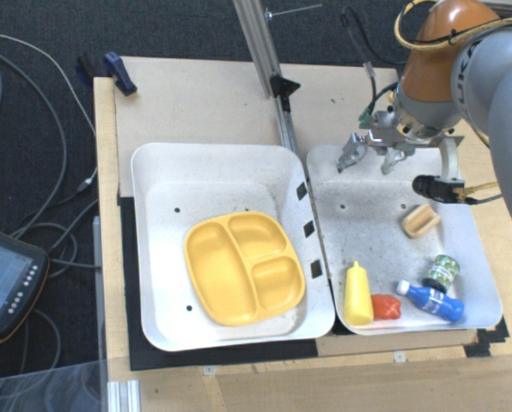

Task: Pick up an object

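1. Two shallow white bins sit side by side on the worktop: the left bin and the right bin.
2. The left bin holds a yellow divided plate, lying flat toward its near half.
3. The gripper hangs over the far edge of the right bin, with its fingers spread apart and nothing between them.
4. A tan block lies in the right bin, near the right wall, well apart from the gripper.
5. Along the near edge of the right bin lie a yellow bottle, a red object touching it on its right, and a blue bottle with a white cap.
6. A green-and-white can rests just beyond the blue bottle, close to it.
7. A blue clamp sits at the far left corner of the worktop, and a metal post rises from between the bins.
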